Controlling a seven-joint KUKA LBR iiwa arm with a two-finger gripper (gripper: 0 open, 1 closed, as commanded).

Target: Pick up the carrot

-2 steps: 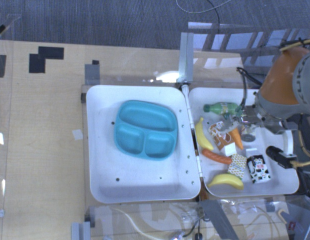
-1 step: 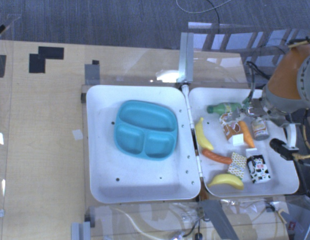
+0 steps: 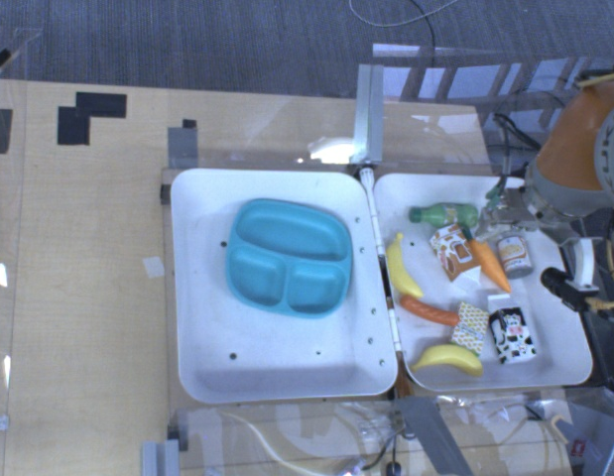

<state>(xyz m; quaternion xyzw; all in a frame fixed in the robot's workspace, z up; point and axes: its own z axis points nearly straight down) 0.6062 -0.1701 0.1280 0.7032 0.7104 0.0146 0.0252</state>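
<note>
Pale wooden bench [image 3: 78,296] under two shallow white plastic bins set side by side, with grey ribbed flooring beyond. In the left bin [image 3: 202,355] sits a blue three-compartment plate [image 3: 287,257], tilted a little in the view. The right bin [image 3: 564,355] is crowded: the tapered orange carrot [image 3: 490,264] lies near its middle-right, pointing down toward the near side, just beside a small brown-and-white carton [image 3: 453,251] on its left and a small round tin [image 3: 513,254] on its right. A green plastic bottle [image 3: 443,213] lies on its side above them. Lower down are two yellow bananas — one [image 3: 401,269] along the bin's left wall, one [image 3: 447,358] near the front — a red-orange chilli-like piece [image 3: 430,311], a patterned packet [image 3: 471,325] and a black-and-white spotted carton [image 3: 511,335].

The grey arm's two-finger gripper [image 3: 500,206] hangs over the bin's far right part, just above the carrot's thick end (whether its fingers are apart or together I cannot tell).
</note>
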